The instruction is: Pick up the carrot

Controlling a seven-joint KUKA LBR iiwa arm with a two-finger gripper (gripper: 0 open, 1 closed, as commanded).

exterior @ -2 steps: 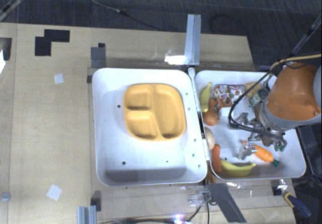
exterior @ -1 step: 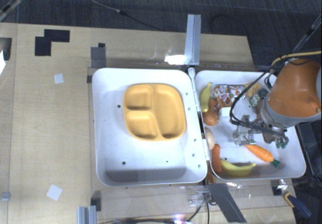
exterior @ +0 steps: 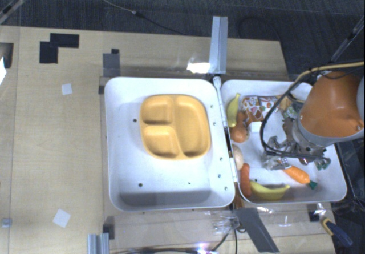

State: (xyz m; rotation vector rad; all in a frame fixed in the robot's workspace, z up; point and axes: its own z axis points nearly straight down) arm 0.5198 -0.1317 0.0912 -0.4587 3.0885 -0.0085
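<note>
The carrot (exterior: 297, 175) is a short orange piece with a green tip. It lies near the front of the right bin (exterior: 340, 189), just right of a banana. My gripper (exterior: 279, 162) hangs low over the right bin, directly left of and slightly behind the carrot's thick end. The orange wrist band (exterior: 332, 107) above it hides the bin's back right part. Nothing shows in the gripper's grasp.
The right bin also holds a yellow banana (exterior: 268, 190), a red-orange sausage-like piece (exterior: 244, 178), a pale round item (exterior: 237, 158), a brown onion (exterior: 239, 132), a green-yellow banana (exterior: 232, 108) and a patterned packet (exterior: 259, 107). A yellow divided plate (exterior: 173, 126) lies in the left bin (exterior: 122, 178).
</note>
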